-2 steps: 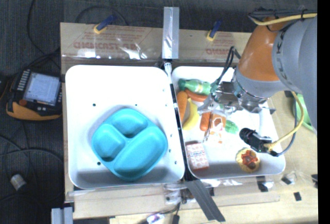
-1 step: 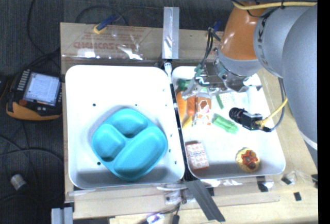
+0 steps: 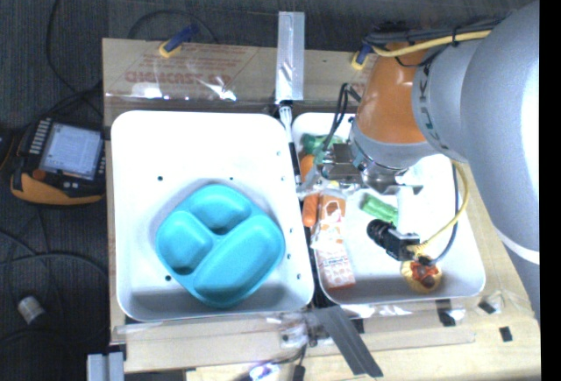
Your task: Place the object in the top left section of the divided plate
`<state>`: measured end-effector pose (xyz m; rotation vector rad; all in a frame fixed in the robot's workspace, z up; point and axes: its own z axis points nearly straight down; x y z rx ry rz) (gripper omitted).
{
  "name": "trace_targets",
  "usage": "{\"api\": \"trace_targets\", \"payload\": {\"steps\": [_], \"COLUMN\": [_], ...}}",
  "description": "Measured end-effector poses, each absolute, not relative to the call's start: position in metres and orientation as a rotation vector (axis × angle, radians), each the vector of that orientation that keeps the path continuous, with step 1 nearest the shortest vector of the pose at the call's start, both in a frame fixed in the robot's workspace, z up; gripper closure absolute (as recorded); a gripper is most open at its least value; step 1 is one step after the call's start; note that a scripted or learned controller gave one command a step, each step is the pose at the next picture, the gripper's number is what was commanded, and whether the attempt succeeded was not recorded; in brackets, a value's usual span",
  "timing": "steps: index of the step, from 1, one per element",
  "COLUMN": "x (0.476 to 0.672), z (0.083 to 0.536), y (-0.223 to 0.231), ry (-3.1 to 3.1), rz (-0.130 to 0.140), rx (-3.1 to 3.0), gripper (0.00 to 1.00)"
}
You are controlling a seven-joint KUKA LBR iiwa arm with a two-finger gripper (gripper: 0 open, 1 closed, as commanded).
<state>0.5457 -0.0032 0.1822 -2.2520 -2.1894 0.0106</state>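
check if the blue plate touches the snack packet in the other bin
Apart. The camera view shows the plate in the left bin and the packet in the right bin, with both bin walls between them.

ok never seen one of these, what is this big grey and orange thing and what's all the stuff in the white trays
It is a single picture from a camera fixed above a bench, looking down at a slant. The big grey and orange shape is a robot arm reaching in from the right. It carries a two-finger gripper, down over the right bin; whether it holds anything cannot be seen here. That bin holds a jumble of small items, among them an orange and white packet and something green. The left bin holds a blue divided plate with three sections, nothing in them yet. The arm's job is to put an object into the plate's top left section.
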Motion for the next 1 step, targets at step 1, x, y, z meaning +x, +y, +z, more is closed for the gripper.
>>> {"api": "trace_targets", "payload": {"steps": [1], "x": [0.4869], "z": [0.1819], "y": [0.045], "ry": [-1.853], "rz": [0.011], "rx": [-2.532], "gripper": [1.0]}}
